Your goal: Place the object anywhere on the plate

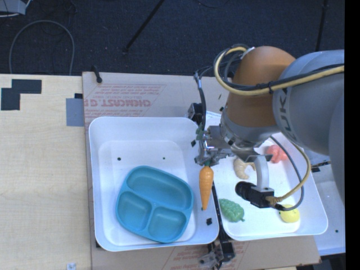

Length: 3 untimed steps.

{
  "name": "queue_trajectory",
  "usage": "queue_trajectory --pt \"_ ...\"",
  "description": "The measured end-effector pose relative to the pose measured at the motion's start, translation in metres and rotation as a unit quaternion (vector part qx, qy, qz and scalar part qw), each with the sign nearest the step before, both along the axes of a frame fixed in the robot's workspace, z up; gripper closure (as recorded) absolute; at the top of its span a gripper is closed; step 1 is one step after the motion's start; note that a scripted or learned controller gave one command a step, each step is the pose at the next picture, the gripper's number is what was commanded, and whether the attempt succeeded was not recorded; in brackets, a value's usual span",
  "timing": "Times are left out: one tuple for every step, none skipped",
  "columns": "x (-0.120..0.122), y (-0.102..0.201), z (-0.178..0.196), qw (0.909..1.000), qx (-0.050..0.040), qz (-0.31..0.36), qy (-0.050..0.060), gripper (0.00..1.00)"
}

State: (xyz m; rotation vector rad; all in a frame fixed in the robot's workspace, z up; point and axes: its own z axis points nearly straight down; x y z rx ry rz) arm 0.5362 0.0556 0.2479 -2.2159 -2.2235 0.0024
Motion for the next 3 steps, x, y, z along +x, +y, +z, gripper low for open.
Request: queue_trajectory --pt "0.019 0.052 -0.010 1.0000 -0.0006 -0.001 0.000 1.00" --pt "0.017 0.110 -0.014 1.0000 -0.0005 0.001 0.001 1.00" --pt "0.016 0.108 -0.013 1.0000 -0.0010 0.000 0.001 0.00"
